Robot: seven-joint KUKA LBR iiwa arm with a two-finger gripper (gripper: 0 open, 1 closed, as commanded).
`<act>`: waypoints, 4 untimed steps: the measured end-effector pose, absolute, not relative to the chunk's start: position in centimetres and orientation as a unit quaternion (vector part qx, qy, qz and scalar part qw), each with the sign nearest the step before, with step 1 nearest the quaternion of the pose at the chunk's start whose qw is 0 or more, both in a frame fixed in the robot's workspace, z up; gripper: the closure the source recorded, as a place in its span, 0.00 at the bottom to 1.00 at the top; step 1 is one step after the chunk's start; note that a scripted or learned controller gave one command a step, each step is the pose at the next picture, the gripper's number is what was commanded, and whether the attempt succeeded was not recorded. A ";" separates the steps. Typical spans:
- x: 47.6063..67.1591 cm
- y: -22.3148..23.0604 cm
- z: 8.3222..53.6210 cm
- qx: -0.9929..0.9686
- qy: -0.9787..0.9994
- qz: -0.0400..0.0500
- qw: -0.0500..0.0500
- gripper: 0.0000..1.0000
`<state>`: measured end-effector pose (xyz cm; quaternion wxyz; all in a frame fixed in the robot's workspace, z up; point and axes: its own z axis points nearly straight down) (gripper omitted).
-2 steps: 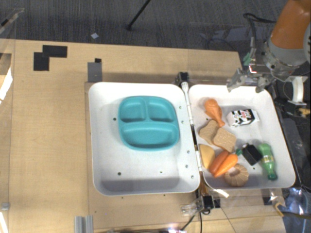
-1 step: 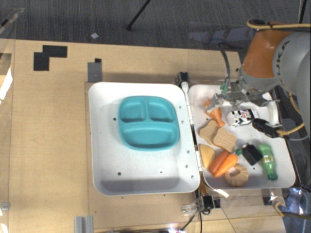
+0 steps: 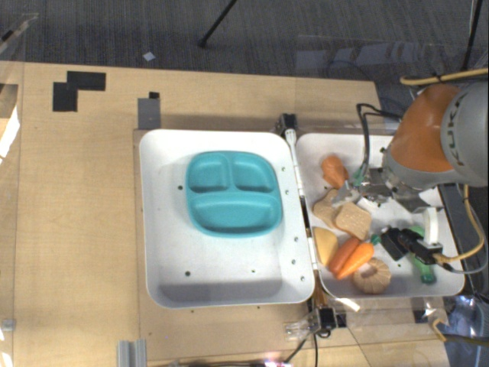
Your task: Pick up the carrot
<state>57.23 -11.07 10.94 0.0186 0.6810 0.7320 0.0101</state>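
- Wooden bench (image 3: 84,228) under a fixed overhead camera; two white bins sit side by side on it, the left bin (image 3: 164,281) bearing a teal divided plate (image 3: 231,192).
- In the right bin (image 3: 306,147) I see the carrot (image 3: 352,257) near the front, lying at a slant between a bread slice (image 3: 354,219) and a round tan piece (image 3: 371,277), touching or nearly touching both.
- I judge the step to be the approach: the arm (image 3: 428,136) hangs over the right bin's far half, with the gripper (image 3: 367,186) near the bread, not at the carrot.
- Next I'd bring the gripper toward the front, line it across the carrot, then descend.
- From this angle I cannot tell how the gripper is set, and I see nothing held in it.
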 end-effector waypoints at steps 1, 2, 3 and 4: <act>49.6 -11.5 11.4 0.639 0.769 0.006 0.016 0.00; 50.1 -12.5 10.6 0.580 0.814 0.007 0.025 0.00; 51.1 -13.1 12.3 0.581 0.812 0.011 0.048 1.00; 51.0 -13.0 12.1 0.581 0.813 0.011 0.045 0.00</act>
